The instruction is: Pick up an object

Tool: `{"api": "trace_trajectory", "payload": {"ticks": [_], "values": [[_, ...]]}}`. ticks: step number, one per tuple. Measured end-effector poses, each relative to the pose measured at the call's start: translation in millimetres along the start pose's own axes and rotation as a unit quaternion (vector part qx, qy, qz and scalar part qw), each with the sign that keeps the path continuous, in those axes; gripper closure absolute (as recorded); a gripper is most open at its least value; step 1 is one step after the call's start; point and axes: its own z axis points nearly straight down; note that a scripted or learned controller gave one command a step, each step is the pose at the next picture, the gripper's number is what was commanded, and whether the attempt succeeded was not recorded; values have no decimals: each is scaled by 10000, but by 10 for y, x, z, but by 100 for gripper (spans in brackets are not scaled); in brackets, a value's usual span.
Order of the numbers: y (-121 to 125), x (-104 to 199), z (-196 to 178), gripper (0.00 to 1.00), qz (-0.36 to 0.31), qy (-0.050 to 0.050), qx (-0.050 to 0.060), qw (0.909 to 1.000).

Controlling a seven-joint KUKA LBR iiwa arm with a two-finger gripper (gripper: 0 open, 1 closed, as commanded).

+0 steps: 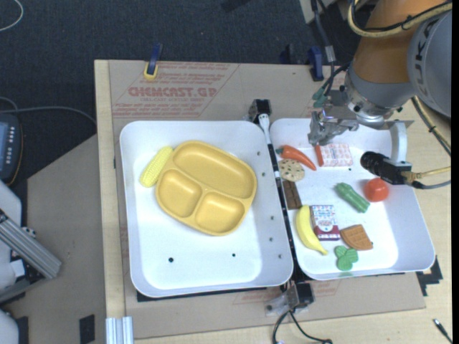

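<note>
My gripper [321, 136] hangs over the far end of the right bin [409, 224]. Right below and beside it lie a pink-and-white packet [336, 155] and an orange carrot [297, 156]. Nearer the front are a cookie [291, 168], a brown bar [291, 194], a banana [308, 230], a red-and-white packet [325, 219], a green pickle [352, 197], a red tomato [376, 189], a brown toast slice [356, 237] and a green vegetable piece [346, 257]. I see nothing lifted off the bin floor.
The left bin [143, 242] holds a yellow divided tray [204, 187], and a yellow corn cob [155, 166] lies at the tray's left edge. The ridge where the two bins meet [276, 192] runs just left of the cookie and bar. The arm fills the upper right.
</note>
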Motion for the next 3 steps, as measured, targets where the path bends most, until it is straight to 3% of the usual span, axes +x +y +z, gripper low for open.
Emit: {"api": "trace_trajectory", "payload": {"ticks": [1,2,3], "values": [[30,586,20,100,-1,1,6,10000],[-124,1028,160,100,8,0,33,10000],[-217,1235,177,100,15,0,30,10000]]}}
